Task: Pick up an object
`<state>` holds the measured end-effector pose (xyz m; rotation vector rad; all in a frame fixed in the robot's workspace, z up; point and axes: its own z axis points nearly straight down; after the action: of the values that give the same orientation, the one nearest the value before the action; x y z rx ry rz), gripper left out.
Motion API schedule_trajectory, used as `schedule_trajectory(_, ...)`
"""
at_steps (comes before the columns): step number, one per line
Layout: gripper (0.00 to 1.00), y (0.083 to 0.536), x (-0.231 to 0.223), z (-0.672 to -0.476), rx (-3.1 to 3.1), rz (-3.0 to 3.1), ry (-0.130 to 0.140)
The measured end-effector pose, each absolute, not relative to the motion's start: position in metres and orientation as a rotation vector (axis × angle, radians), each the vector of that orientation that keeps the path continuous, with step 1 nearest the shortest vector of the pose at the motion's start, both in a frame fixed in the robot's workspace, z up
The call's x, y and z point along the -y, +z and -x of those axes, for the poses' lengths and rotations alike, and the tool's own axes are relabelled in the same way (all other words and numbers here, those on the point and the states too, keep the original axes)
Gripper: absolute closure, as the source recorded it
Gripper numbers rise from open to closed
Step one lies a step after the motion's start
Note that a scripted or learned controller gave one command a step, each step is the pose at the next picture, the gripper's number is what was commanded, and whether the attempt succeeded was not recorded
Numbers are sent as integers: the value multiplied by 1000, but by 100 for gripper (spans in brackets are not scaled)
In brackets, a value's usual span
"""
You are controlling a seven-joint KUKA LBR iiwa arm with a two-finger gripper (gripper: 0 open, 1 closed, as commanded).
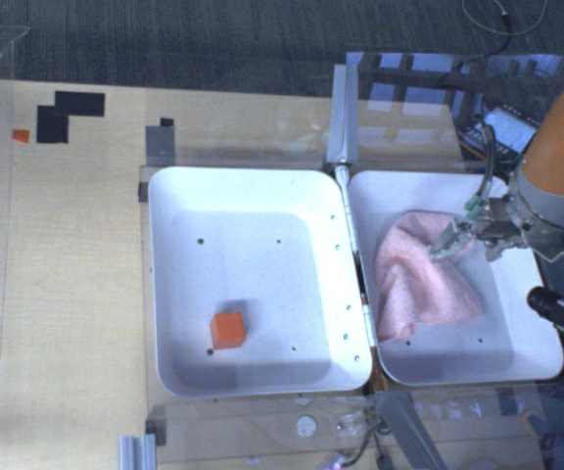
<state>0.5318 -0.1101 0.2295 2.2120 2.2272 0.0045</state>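
A crumpled pink cloth [419, 280] lies in the right white bin [527, 355], filling its left half. My gripper [469, 246] hangs over the cloth's upper right edge, open, with its left finger [446, 248] touching the fabric and nothing visibly between the fingers. In the left white bin [179, 262], a small orange cube [228, 330] sits near the front, far from the gripper. The arm's orange band [561, 140] rises at the right edge.
A metal post [341, 116] stands behind the joint between the two bins. Black and orange markers [62, 116] lie on the wooden bench at the far left. Cables and equipment crowd the back right.
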Motion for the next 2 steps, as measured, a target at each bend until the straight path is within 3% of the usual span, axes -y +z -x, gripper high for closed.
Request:
schedule_trajectory(1,0,104,152,-527,-2257,-2182,4)
schedule_trajectory(2,0,90,163,-567,-2519,-1859,10)
